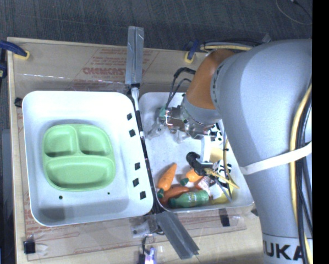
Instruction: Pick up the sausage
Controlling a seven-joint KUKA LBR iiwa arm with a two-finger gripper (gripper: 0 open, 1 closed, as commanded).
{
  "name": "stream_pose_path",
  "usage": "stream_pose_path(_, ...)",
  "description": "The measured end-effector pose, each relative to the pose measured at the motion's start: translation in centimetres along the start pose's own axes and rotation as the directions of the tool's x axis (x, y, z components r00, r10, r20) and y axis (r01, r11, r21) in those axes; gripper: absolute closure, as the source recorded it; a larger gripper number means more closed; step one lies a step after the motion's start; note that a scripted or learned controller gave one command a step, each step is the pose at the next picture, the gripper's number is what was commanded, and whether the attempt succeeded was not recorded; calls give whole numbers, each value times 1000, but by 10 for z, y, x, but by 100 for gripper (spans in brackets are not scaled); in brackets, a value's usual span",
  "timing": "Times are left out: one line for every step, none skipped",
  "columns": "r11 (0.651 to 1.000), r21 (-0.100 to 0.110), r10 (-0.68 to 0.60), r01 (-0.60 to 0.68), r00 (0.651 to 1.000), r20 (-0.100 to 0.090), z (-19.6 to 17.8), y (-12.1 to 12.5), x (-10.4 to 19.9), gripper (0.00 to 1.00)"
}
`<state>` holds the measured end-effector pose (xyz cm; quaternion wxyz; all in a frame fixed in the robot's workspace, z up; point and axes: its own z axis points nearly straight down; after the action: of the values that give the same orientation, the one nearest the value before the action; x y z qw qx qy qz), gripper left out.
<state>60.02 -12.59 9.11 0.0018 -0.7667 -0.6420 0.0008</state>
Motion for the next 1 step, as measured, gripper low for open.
stream_pose_path(995,-9,99,-99,995,16,-3,42,31,0)
